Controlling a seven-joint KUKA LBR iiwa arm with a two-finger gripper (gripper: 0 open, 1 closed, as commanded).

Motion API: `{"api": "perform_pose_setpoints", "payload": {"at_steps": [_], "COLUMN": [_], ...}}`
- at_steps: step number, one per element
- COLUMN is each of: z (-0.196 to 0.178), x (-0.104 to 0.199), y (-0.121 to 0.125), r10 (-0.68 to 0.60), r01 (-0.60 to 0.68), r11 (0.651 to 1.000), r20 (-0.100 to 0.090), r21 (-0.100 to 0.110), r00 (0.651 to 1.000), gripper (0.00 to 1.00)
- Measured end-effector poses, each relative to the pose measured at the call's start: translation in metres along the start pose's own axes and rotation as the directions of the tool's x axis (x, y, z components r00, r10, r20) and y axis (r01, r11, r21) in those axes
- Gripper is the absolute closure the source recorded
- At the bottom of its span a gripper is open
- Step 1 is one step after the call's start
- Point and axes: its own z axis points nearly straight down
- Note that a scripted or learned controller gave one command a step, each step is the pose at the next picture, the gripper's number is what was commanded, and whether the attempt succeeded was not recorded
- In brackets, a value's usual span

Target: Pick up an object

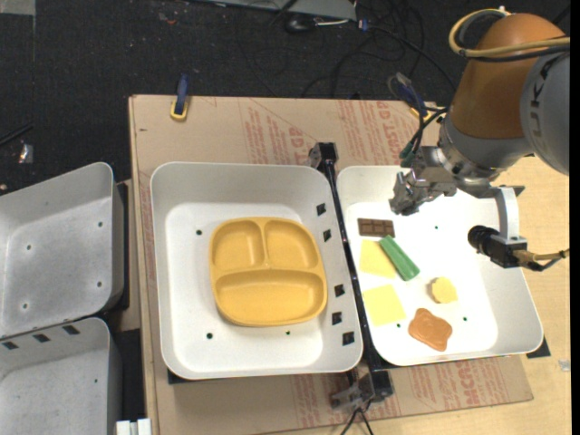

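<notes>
Lying in the right bin (517, 320): 6 candidate pieces, all placed here relative to the green stick (399, 258). Resting just above the green stick's upper end, a brown chocolate bar (375, 227). Sitting partly under the stick on its left, a pale yellow slab (374, 259). Lying below that, a 2nd yellow square (383, 304). Sitting down-right of the stick, a small yellow chunk (443, 290), and further below it, an orange-brown toast piece (430, 330).

Hovering up-right of the green stick, near the chocolate bar: the gripper (405, 198), carrying nothing visible between its tips. Jaw state: cannot tell, dark tips merging together from this angle.

Judging the step as approach, no object yet picked.

Risks from here:
- Descending onto the chocolate bar: flat piece, little edge to pinch, likely sliding out or staying on the floor.
- Catching the green stick where overlapping the yellow slab: dragging both, or tipping the stick off the slab.
- Closing near the divider wall left of the stick: striking the rim instead of a piece.

Sitting well left of the green stick, in the left bin (172, 198): a yellow divided tray (268, 272), not needed.
</notes>
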Motion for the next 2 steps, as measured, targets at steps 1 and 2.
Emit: {"api": "perform_pose_setpoints", "payload": {"at_steps": [1, 2], "z": [-0.002, 0.018], "x": [0.058, 0.105], "y": [0.007, 0.011], "r10": [0.0, 0.001], "r01": [0.0, -0.001], "r11": [1.0, 1.0], "r20": [0.0, 0.001], "r21": [0.0, 0.004], "r00": [1.0, 1.0], "gripper": [1.0, 1.0]}}
